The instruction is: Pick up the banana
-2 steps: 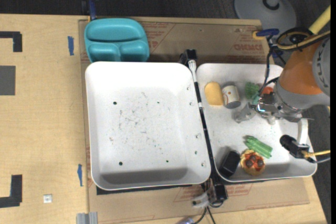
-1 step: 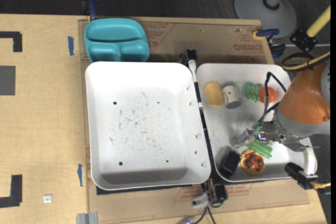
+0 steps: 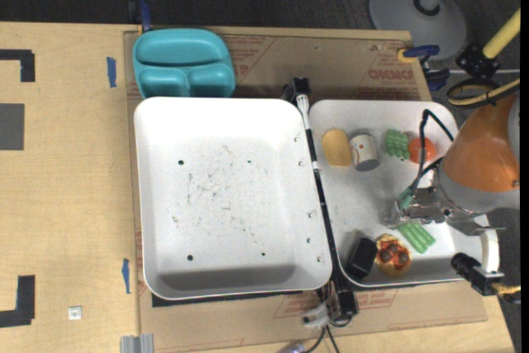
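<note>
A stubby, rounded yellow item [image 3: 335,146] lies near the back left corner of the right bin [image 3: 376,113]; it is the only banana-coloured thing I see. My gripper [image 3: 407,212] hangs low over the right half of that bin, under the orange wrist band [image 3: 488,155]. It sits well to the right of and nearer than the yellow item, close to a green ridged piece [image 3: 418,237].
The right bin also holds a small white can [image 3: 364,152], a green-and-red toy [image 3: 407,146], a red-and-yellow item [image 3: 392,255] and a black block [image 3: 359,257]. The left bin [image 3: 223,194] has a bare floor. A teal tray [image 3: 183,62] stands behind it.
</note>
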You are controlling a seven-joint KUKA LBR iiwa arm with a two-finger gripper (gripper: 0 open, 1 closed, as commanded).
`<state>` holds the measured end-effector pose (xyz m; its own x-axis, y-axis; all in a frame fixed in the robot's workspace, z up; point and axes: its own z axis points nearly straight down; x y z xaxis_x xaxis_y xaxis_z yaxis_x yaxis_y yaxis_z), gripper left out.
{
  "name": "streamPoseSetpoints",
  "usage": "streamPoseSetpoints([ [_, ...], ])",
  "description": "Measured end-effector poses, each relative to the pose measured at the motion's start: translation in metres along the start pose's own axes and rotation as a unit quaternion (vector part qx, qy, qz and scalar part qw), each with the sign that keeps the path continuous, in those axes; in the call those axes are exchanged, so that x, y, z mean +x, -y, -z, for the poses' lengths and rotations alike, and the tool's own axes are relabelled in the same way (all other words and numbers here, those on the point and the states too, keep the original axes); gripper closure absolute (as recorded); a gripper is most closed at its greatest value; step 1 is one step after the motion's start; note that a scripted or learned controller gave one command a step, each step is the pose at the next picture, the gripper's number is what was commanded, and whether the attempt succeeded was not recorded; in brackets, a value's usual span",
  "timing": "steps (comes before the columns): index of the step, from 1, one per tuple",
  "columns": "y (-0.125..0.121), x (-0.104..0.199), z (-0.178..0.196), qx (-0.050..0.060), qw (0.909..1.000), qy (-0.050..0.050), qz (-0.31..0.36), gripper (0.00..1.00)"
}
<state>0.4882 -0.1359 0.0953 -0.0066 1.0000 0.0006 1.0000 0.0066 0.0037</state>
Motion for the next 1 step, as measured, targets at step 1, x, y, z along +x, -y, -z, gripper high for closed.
streamPoseSetpoints([
  [1,0.0064,0.0431,-0.0096,0.001,0.9997,0.0,-0.025,1.0],
])
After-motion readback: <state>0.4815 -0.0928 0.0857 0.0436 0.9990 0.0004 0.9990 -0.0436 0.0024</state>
